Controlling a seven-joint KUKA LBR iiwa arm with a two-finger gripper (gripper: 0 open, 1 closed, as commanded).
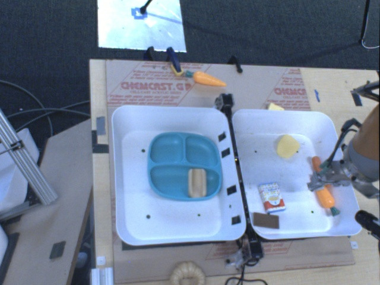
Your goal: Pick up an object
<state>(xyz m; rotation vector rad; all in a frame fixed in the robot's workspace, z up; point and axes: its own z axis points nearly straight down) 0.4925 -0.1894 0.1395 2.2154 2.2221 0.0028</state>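
Orange plastic carrot (325, 197) lies by my grey gripper (323, 179) in the white right bin (261, 123); grip state unclear.

Arm (367, 153) cut off at right edge; ring (189, 274) clipped below.

both white bins (178, 119) look like smooth, slightly glossy plastic. the blue plate (172, 159) is matt plastic. the bench (249, 82) at 12 o'clock looks like printed cardboard.
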